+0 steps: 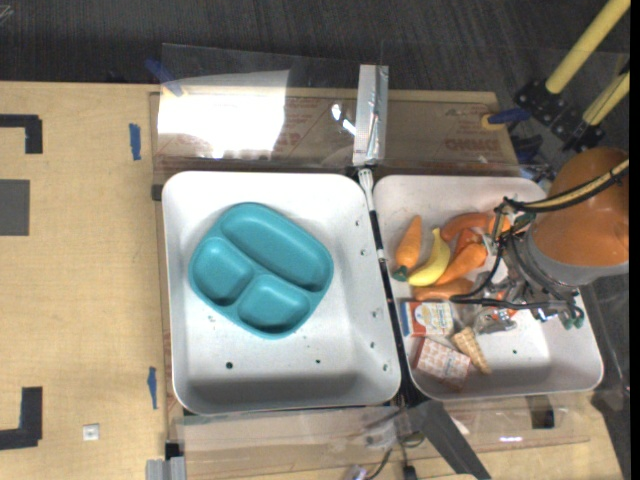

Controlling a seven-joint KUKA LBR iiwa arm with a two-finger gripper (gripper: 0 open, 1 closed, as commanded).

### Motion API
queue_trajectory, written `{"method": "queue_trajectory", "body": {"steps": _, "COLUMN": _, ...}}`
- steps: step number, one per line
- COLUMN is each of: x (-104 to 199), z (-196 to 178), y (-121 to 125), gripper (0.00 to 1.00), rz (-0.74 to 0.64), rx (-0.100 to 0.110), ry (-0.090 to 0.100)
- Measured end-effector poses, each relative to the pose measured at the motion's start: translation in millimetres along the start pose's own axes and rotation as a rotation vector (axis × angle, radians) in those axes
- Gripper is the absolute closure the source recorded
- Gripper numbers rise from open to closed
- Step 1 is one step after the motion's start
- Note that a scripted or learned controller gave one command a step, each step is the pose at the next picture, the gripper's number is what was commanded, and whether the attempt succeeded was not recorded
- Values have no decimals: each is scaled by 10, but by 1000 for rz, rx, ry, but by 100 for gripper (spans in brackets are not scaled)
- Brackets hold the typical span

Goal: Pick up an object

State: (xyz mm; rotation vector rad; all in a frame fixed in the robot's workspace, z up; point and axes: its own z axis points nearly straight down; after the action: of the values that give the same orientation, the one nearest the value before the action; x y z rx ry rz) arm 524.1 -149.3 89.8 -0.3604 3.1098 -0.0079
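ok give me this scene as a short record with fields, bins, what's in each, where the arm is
left bin: shallow white bin holding a teal plastic divided plate
right bin: shallow white bin holding a yellow banana, orange toy peppers, a small white printed packet, a waffle cone piece
arm: grey arm with orange band over the right bin's right side
gripper: two-finger gripper low among the right bin's items
grasp: cannot tell

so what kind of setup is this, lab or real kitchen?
Likely a lab pick-and-place bench: two white bins on a taped plywood top, one holding a teal divided tray, the other toy food such as a banana.
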Motion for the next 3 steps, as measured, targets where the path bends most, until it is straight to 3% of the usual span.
{"method": "queue_trajectory", "body": {"steps": 1, "x": -122, "z": -1, "y": 96, "gripper": 0, "rz": 121, "rx": 1, "ry": -2}}
{"method": "queue_trajectory", "body": {"steps": 2, "x": -154, "z": -120, "y": 102, "gripper": 100, "rz": 119, "rx": 4, "ry": -11}}
{"method": "queue_trajectory", "body": {"steps": 3, "x": -680, "z": -409, "y": 219, "gripper": 100, "rz": 275, "rx": -4, "ry": 1}}
